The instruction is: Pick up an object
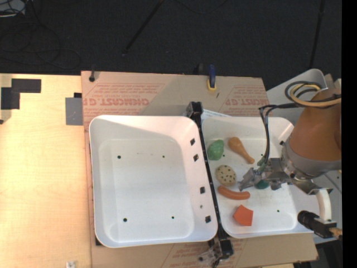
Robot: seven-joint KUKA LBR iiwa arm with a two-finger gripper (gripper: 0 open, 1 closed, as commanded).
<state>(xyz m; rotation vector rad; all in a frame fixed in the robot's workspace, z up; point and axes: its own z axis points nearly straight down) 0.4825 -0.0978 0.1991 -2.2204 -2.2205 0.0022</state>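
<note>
Orange block [243,215], sausage [233,193], cookie [225,174], right bin [279,223]

A robotics lab: white bins [145,128] on taped cardboard [139,96], loose cables [22,4].

Both white bins [142,175] are looking like smooth glossy plastic, sitting on matt brown printed cardboard [167,94] over pale wood bench [39,172], while the gripper [257,178] is showing dull grey metal.
</note>
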